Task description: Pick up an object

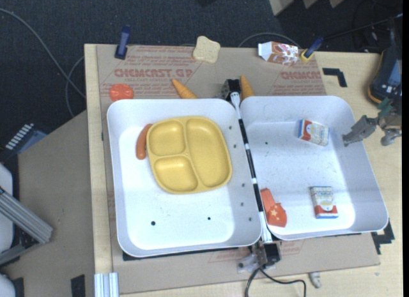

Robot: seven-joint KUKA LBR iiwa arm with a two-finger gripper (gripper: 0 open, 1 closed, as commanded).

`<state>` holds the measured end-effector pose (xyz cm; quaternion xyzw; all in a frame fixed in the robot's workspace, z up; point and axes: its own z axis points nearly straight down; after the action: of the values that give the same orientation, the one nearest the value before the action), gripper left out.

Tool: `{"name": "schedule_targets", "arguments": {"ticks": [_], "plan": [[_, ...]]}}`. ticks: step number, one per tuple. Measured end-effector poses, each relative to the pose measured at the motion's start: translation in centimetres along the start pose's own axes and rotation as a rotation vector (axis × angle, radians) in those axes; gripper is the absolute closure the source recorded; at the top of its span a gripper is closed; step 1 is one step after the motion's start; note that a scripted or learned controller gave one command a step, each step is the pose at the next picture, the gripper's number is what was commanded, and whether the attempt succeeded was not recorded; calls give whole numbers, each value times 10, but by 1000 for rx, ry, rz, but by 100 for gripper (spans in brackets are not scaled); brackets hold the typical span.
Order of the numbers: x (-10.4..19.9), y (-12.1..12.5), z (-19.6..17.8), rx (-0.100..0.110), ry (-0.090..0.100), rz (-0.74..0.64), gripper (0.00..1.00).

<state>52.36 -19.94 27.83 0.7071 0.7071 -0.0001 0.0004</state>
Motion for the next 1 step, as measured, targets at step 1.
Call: {"name": "schedule_targets", "arguments": {"ticks": [1], "plan": [[-24,-17,126,3,1,1,0]]}}
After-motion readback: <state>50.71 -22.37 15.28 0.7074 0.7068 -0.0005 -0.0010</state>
